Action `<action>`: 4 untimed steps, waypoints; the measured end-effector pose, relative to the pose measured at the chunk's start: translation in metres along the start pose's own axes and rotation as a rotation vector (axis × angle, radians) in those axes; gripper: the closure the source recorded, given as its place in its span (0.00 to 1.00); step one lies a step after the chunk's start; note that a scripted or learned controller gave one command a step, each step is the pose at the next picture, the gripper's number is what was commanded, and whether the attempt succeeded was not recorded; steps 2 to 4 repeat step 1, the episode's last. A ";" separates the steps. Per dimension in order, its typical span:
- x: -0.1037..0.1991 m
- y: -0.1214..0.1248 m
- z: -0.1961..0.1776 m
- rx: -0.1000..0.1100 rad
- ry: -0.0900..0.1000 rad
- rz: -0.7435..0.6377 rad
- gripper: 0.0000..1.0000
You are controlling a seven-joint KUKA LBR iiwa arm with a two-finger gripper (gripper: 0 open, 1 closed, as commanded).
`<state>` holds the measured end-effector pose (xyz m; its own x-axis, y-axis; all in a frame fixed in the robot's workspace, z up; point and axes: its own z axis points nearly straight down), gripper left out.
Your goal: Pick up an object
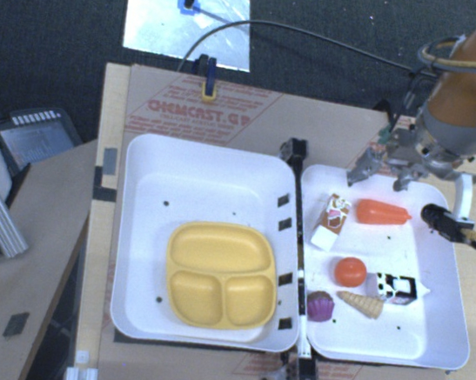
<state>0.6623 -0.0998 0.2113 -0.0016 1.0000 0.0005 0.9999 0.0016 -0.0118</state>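
Observation:
The right bin [441, 336] holds several small toys. An orange carrot [382, 214] lies near its far edge, beside a small red-and-white carton [332, 220]. Lower down are a red tomato [350, 271], a black-and-white block [395, 289], a tan cone [360, 304] and a purple piece [320, 306]. My gripper [378, 180] hangs over the bin's far rim, just above and behind the carrot. Its fingers are spread open with nothing between them.
A yellow divided plate [222, 275] lies in the left bin [160, 183]. A black divider strip [293, 236] runs between the bins. Cables [469, 233] trail along the right bin's right side. A grey device [35, 134] sits on the side table at left.

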 end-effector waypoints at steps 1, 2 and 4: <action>0.000 0.002 -0.009 -0.013 -0.001 -0.002 0.00; 0.000 0.002 -0.009 -0.013 -0.001 -0.002 0.00; 0.000 0.002 -0.009 -0.013 -0.001 -0.002 0.00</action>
